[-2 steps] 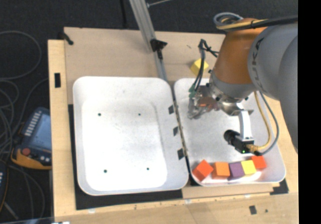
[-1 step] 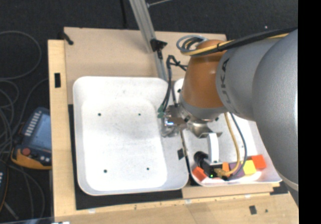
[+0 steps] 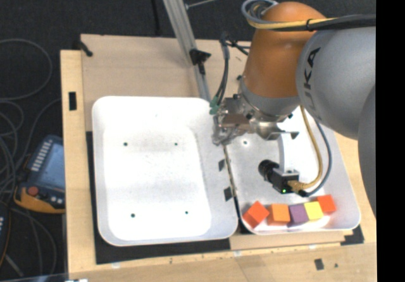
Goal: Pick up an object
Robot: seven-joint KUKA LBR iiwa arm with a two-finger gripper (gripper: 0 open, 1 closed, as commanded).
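Observation:
A row of several small blocks lies along the near wall of the right bin (image 3: 352,214): a red-orange block (image 3: 256,213), an orange block (image 3: 280,213), a purple block (image 3: 297,213), a yellow block (image 3: 314,210) and another red-orange block (image 3: 326,203). The arm's orange band and grey body hang over the far half of this bin. My gripper (image 3: 225,128) sits at the bin's far-left corner, near the divide between the bins, well apart from the blocks. I see nothing held in it.
The left bin (image 3: 152,167) lies beside the gripper. A slanted aluminium pole (image 3: 183,24) comes down to the bins' far edge. A black cable fitting (image 3: 277,177) hangs under the arm. A teach pendant (image 3: 43,173) and cables lie on the floor at left.

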